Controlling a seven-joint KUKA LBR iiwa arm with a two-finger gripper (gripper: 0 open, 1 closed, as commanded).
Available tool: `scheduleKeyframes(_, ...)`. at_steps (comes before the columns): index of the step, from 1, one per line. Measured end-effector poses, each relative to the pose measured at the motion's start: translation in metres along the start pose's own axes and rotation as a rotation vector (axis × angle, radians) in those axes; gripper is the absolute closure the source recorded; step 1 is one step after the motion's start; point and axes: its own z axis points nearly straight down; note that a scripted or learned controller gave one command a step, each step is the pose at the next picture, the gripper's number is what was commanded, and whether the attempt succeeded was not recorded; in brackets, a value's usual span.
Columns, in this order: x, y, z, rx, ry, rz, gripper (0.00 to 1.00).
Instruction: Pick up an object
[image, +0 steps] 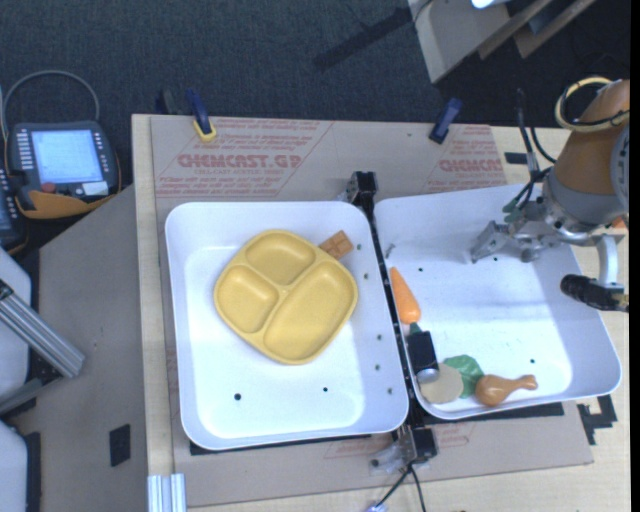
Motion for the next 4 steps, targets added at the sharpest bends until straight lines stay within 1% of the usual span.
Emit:
scheduleKeyframes(1, 0.001, 0.005, 0.015, -0.005, 0.003, -0.002, 0.0)
scheduleKeyframes(2, 0.001, 0.009, 0.0, -0.019, -0.002, -0.005, 1.0)
scheduleKeyframes(3, 0.006, 0.008, -0.044, -0.001, -0.001, 0.001, 1.0)
scheduleKeyframes(4, 0.008, 0.009, -0.087, -0.003, -0.001, 0.001, 1.0)
